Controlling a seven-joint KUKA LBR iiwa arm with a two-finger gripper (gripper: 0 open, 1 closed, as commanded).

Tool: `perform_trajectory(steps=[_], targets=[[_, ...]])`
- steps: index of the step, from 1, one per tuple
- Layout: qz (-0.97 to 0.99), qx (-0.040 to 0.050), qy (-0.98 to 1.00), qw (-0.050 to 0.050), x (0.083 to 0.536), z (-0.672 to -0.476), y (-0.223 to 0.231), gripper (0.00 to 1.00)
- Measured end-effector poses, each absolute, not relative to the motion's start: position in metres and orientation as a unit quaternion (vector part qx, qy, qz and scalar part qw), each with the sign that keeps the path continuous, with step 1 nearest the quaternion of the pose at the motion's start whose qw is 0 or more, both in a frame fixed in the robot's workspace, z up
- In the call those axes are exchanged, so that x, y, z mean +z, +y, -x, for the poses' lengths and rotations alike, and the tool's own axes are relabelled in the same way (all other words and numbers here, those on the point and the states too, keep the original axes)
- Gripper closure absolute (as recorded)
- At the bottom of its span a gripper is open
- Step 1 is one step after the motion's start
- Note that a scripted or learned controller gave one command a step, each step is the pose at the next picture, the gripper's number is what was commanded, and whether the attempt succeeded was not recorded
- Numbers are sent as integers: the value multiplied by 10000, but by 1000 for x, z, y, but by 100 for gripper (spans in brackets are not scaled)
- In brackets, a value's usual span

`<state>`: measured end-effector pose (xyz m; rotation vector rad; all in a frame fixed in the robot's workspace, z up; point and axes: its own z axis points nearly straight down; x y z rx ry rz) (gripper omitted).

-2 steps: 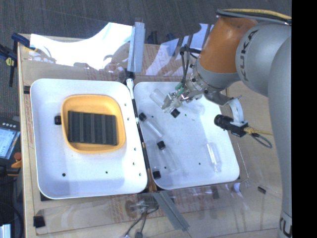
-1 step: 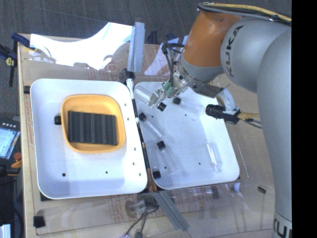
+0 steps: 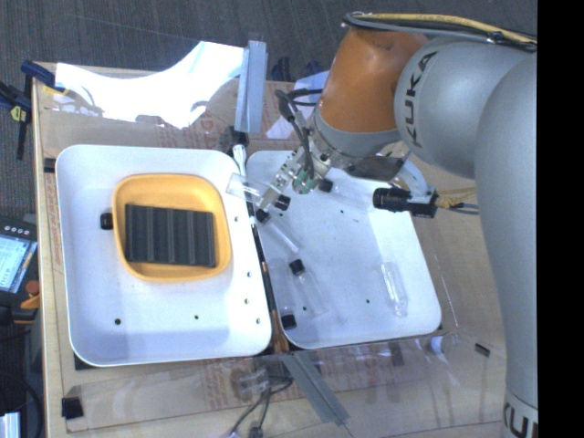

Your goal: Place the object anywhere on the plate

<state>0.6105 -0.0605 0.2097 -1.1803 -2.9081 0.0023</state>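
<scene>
Right now the arm (image 3: 429, 99) leans in over the far side of the right bin (image 3: 351, 322), and its hand (image 3: 278, 194) hangs low at that bin's far left corner, just beside the rim it shares with the left bin (image 3: 82, 331). The hand tilts toward that shared rim, which suits a carry toward the other bin, but I cannot tell whether it is spread or pressed together; the tips blur into pale, clear-looking parts against the white floor.

The plate (image 3: 132, 194), a yellow dish with a dark ribbed mat (image 3: 173, 235) lying in its middle, sits in the far half of the left bin, near its centre line. It lies flat and well inside the rim, so anything let go above it should land on it rather than on the bin floor.

As for the object, my best reading is the clear tube-like piece (image 3: 394, 288) lying flat near the right bin's right edge, well apart from the hand. If that is it, the task is not yet begun in effect. A pale scrap at the hand's tips could be another item, but I cannot make it out. Clear plastic on white is hard to find and slippery to pinch.
</scene>
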Motion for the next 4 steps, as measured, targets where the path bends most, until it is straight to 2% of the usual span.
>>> perform_trajectory(steps=[1,2,3,4], targets=[[3759,8,-9267,13,210,-611,-60,0],[3838,6,-9234,1,192,-650,17,0],[3853,4,-9228,-8,207,-647,51,0],[4319,5,-9019,0,223,-639,119,0]])
